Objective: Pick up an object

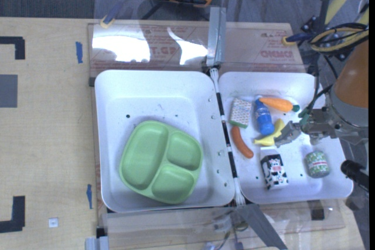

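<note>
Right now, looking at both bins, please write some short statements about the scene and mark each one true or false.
1. The green divided plate lies in the left bin. True.
2. The carrot lies in the left bin. False: it lies in the right bin, near its far edge.
3. The blue bottle lies between the carrot and the banana. True.
4. The gripper hangs over the green plate. False: it is over the right bin, beside the banana.
5. The cow-patterned carton rests on the plate. False: it stands in the right bin.
</note>
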### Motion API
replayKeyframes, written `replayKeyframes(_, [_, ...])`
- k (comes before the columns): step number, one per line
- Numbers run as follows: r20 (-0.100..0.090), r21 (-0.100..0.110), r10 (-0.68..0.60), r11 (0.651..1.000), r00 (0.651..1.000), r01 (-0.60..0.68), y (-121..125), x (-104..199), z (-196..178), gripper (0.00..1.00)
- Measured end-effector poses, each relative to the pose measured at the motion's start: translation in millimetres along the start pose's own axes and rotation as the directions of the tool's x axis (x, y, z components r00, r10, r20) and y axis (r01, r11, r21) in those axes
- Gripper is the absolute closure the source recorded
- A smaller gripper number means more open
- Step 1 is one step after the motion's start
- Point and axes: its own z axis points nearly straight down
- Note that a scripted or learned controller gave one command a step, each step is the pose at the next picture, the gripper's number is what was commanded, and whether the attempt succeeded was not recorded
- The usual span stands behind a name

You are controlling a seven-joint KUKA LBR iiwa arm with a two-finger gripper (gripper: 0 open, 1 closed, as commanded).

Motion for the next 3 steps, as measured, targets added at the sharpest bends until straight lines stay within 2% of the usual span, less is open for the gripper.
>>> replayKeyframes(1, [0.001, -0.001, 0.018, 1.000, 1.000, -0.018, -5, 1, 101, 0.00])
replayKeyframes(2, [0.000, -0.001, 0.021, 1.000, 1.000, -0.021, -5, 1, 91, 1.00])
replayKeyframes(3, [0.002, -0.002, 0.131, 0.991, 0.991, -0.131, 100, 35, -1, 1.00])
